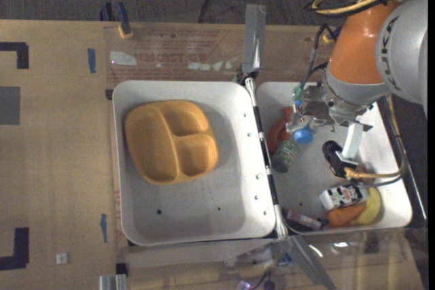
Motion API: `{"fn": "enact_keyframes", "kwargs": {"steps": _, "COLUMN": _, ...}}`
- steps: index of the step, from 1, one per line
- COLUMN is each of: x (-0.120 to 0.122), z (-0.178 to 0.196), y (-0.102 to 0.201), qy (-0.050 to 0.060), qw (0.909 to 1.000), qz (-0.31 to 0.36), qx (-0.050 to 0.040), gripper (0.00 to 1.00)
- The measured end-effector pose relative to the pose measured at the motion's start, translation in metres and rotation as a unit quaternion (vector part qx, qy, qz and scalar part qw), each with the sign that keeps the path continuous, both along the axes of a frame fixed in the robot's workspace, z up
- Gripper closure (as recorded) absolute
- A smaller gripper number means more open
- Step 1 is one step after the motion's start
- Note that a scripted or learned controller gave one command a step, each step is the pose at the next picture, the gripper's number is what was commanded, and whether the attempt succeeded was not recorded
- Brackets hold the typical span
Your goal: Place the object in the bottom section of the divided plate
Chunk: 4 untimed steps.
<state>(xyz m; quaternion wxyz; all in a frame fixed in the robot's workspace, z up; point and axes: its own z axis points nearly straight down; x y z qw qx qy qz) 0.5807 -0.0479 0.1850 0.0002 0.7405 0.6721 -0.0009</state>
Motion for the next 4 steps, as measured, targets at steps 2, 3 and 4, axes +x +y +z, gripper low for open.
{"fn": "enact_keyframes", "kwargs": {"steps": 2, "x": 0.014, "z": -0.001, "y": 0.056, "qy": 0.001, "qw": 0.9994, "qz": -0.034, "qx": 0.001, "gripper": 1.0}}
{"fn": "enact_keyframes", "kwargs": {"steps": 3, "x": 0.071, "z": 0.04, "y": 0.099, "qy": -0.001, "qw": 0.9909, "qz": -0.134, "qx": 0.0006, "gripper": 1.0}}
{"fn": "enact_keyframes", "kwargs": {"steps": 4, "x": 0.063, "z": 0.001, "y": 0.16, "qy": 0.001, "qw": 0.9917, "qz": -0.129, "qx": 0.0006, "gripper": 1.0}}
